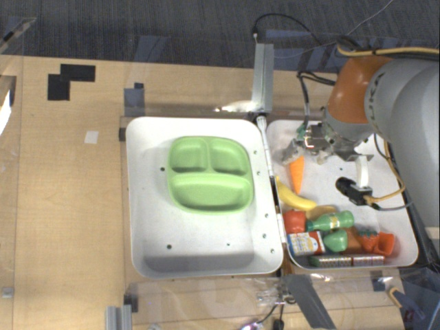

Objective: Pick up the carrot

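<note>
Gripper point(300, 148) just above carrot point(296, 174), R bin point(410, 253).

grey arm from right, end effector point(307, 145) lowered

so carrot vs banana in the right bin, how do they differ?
The carrot is orange, straight and tapered, pointing down the view; the banana is yellow, curved, lying diagonally. The carrot sits nearer the gripper; the banana lies below it, nearer the packed items. Both lie flat near the right bin's left wall.
</note>
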`<act>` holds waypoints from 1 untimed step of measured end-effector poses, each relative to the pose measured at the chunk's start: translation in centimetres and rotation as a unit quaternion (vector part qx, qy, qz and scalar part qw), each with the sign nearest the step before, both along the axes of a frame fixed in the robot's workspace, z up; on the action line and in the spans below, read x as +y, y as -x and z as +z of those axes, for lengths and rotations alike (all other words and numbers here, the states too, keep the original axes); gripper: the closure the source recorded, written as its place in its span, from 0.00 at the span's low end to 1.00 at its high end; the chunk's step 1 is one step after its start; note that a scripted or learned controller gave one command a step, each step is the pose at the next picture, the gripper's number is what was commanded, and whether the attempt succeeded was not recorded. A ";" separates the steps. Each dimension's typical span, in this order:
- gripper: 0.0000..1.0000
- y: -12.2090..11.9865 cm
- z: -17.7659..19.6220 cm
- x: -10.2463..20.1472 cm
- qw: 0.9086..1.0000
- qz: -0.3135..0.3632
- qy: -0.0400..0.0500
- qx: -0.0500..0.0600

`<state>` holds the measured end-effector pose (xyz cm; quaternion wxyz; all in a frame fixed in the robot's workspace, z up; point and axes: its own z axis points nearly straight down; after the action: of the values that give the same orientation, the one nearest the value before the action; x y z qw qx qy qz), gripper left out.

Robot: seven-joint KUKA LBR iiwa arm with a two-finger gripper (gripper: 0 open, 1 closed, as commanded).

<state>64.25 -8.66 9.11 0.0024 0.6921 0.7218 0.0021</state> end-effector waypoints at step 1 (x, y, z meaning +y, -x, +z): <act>1.00 -0.2 1.2 0.1 1.000 0.001 0.000 -0.003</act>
<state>64.44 -8.56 10.31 0.0040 0.6917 0.7222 0.0041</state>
